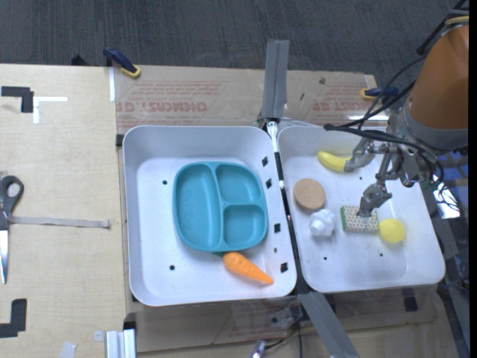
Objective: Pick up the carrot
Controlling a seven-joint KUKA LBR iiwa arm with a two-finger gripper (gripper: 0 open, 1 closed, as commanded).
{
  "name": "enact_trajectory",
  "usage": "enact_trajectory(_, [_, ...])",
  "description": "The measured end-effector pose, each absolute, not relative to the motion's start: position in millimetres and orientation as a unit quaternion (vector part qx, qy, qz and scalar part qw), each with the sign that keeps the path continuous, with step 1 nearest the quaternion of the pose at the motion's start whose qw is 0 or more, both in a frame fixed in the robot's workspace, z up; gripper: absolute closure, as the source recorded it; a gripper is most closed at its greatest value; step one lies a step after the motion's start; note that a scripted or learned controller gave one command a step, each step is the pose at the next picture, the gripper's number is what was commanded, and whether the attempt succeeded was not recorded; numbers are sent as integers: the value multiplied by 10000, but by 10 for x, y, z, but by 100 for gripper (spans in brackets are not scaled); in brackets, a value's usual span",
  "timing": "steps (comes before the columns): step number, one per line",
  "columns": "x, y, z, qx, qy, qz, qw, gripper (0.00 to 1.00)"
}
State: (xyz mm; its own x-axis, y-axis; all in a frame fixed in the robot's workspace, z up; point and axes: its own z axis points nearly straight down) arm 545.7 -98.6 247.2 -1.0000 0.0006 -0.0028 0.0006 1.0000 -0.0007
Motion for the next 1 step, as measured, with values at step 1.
enact_trajectory(1, [4861, -851, 3605, -661, 9978, -8, 37, 0])
